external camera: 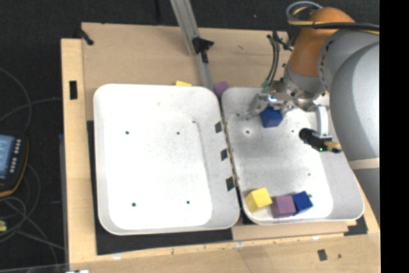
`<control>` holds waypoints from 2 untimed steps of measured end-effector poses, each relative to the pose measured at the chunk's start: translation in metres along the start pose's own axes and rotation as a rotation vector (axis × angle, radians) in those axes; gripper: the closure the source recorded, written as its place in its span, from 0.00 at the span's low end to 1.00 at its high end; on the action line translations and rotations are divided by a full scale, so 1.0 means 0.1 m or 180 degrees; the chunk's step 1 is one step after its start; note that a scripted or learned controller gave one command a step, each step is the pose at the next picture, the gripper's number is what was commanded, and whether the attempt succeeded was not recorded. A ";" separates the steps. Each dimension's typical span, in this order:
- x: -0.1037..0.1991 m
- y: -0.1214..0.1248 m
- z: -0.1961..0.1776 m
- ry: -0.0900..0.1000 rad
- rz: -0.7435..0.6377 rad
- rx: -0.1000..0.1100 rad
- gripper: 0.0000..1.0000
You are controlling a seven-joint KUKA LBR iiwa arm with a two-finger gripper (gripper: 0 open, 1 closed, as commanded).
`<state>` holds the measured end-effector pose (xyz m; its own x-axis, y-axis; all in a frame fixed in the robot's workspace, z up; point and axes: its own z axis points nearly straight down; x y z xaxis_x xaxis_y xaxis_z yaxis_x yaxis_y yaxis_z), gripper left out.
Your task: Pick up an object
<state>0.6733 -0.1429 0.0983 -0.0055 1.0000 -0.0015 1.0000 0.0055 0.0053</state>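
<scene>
At the far left edge of the scene a handheld screen [11, 160] lies off the bench [75, 137], with cables trailing around it. On the bench, the left bin [156, 156] is a shallow white tray showing a few dark dots on its floor. Just beyond its far rim sits a small yellow piece [183, 83], and a purple piece [221, 87] rests by the gap between the bins, next to the foot of a metal rail [182, 6] that slants up and away to the far side. The right bin [287, 163] holds three blocks close together along its near edge: a yellow block [258, 199], a purple block [284, 205] touching it, and a blue block [301, 201] just right of that. My pincer [271, 107] is over the far part of the right bin, and a blue cube [271, 117] hangs directly under it, seemingly clamped between my fingers, clear of the other blocks. My arm [345, 86] comes in from the right, orange band above the wrist.
</scene>
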 end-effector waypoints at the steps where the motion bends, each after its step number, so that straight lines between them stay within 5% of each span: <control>1: -0.03 -0.01 -0.12 -0.0015 -0.0018 0.0002 1.00; 2: 0.69 0.06 -1.04 0.0008 -0.0008 -0.0010 1.00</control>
